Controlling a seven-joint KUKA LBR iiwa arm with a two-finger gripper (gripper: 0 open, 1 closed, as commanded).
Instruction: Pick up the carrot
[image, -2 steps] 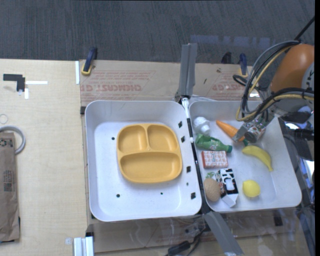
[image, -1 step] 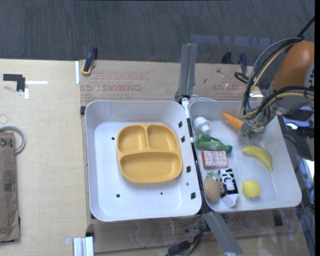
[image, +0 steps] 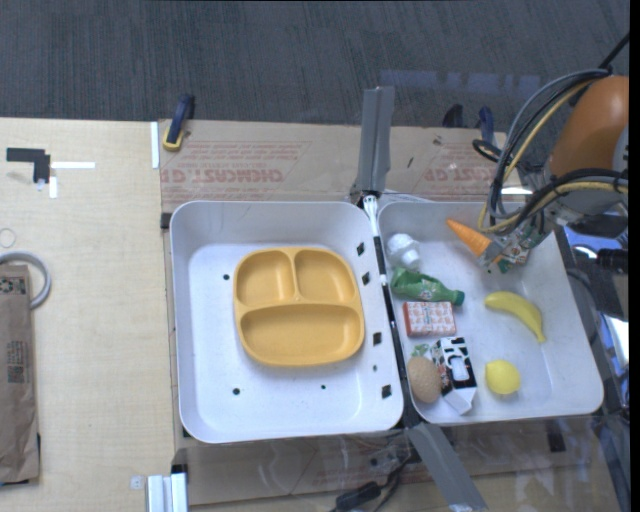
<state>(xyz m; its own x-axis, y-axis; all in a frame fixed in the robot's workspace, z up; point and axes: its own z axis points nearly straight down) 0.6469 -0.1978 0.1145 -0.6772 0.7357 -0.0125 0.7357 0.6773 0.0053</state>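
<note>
The carrot (image: 468, 236) is a short orange cone in the far part of the right bin (image: 575, 395), with its tip pointing to the upper left. My gripper (image: 507, 249) hangs low over that bin, right against the carrot's thick end, and cables partly hide it. Whether the carrot is in its grasp cannot be made out.
The right bin also holds a green bottle with a white cap (image: 424, 284), a red-and-white packet (image: 429, 318), a banana (image: 517, 312), a lemon (image: 502, 377), a brown oval (image: 423, 379) and a black-and-white carton (image: 456, 366). A yellow divided plate (image: 298, 305) lies in the left bin (image: 200, 380).
</note>
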